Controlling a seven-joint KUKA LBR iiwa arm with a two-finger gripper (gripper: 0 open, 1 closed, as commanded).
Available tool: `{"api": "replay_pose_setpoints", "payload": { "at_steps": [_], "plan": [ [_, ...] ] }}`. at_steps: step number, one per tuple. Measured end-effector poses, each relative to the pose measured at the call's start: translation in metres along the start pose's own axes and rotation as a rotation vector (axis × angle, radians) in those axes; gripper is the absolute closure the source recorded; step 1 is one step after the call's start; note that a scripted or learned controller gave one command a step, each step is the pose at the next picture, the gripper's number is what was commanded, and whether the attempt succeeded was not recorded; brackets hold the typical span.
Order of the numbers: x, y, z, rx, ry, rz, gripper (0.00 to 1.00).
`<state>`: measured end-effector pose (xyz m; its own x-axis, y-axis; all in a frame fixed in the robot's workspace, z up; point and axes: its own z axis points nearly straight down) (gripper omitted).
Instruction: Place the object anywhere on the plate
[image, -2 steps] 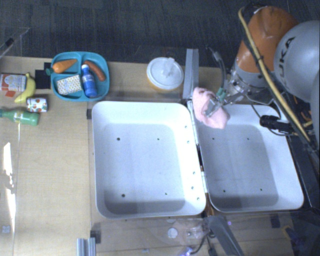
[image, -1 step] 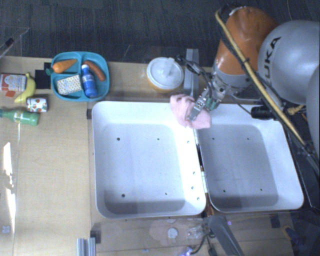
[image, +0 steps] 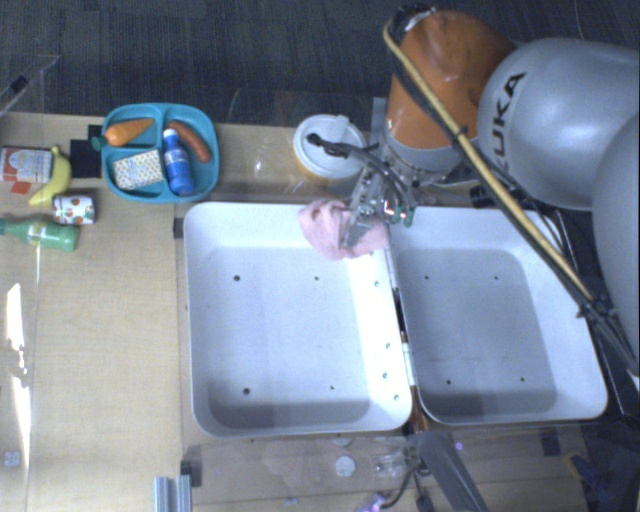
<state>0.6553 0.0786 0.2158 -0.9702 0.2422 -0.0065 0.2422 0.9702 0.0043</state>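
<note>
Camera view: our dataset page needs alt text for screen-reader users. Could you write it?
A grey KUKA arm with an orange band reaches in from the right, its gripper over a crumpled pink cloth at the far right corner of the left white bin. A yellow-rimmed white plate sits on the bench just behind, and a blue divided tray of toy food to its left.

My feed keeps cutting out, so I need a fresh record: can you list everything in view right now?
bins: 2, white, side by side at centre
pink cloth: 1, pink, at left bin's far right corner, at the pincer
plate: 1, white with yellow rim, behind the bins
divided tray: 1, blue, far left, holding toy food and a blue bottle
banana: 1, yellow, left edge
can: 1, left edge
green bottle: 1, left edge
arm: 1, grey and orange, right
pincer: 1, over the cloth
</note>
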Motion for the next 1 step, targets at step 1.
{"api": "replay_pose_setpoints", "payload": {
  "at_steps": [1],
  "plan": [
    [-0.0019, 0.0488, -0.0112, -0.001, -0.002, -0.248, 1.0]
  ]
}}
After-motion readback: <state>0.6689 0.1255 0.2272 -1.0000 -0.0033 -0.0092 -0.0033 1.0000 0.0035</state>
